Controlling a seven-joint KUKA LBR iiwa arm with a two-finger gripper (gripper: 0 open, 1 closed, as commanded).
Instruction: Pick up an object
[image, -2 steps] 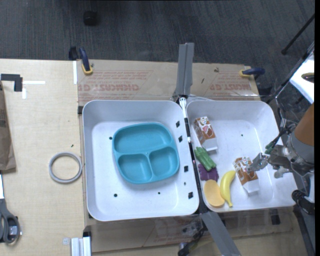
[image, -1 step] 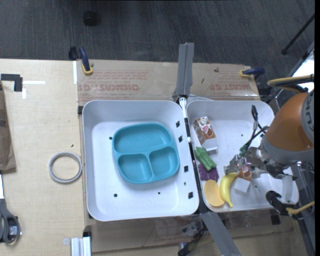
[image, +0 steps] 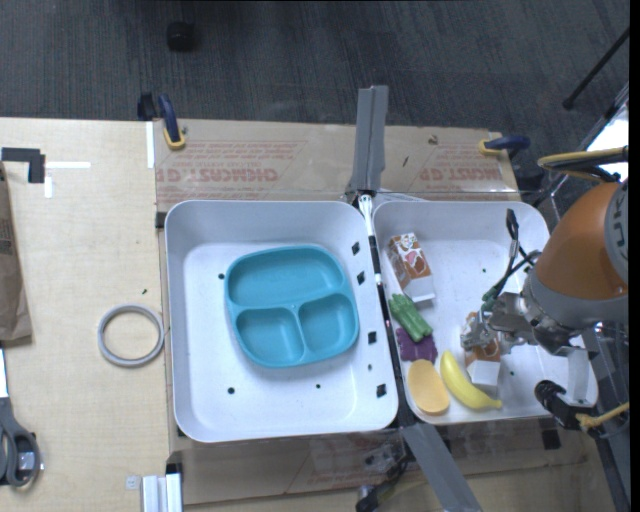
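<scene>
My gripper (image: 486, 334) hangs low over the right part of the right bin (image: 455, 222), coming in from the right under the arm's orange band (image: 600, 245). Directly beneath it lies a small brown-orange item (image: 481, 349), partly hidden by the gripper. A white block (image: 486, 374) and a yellow banana (image: 466, 384) lie just in front of it. Further left in the same bin are an orange-yellow piece (image: 429, 389), a purple item (image: 419, 348), a green vegetable (image: 410, 315) and a printed snack pack (image: 410, 263).
The left bin (image: 200, 390) holds a blue divided plate (image: 292, 305). A divider post (image: 369, 140) rises between the bins at the back. On the bench to the left lie a tape ring (image: 130, 334) and scissors (image: 18, 452).
</scene>
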